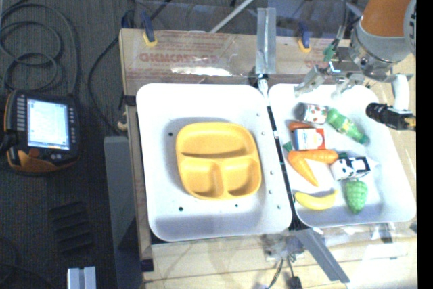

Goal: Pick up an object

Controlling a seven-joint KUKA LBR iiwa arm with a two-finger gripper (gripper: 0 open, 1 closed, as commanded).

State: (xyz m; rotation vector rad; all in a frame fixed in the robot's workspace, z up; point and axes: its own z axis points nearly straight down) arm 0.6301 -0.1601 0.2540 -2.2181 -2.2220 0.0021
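Carrot (310, 162) lies in the right bin (399, 203) among a banana (315, 199), green bottle (346, 125) and carton (308, 138); left bin (152, 166) holds a yellow tray (218, 160). Gripper (330, 80) hangs above with fingers spread, grasping nothing.

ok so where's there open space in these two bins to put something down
The left bin has bare floor all around the yellow tray, widest toward its near edge. The right bin is crowded through the middle with carrot, banana and green bottle; a bare strip runs along its right wall.
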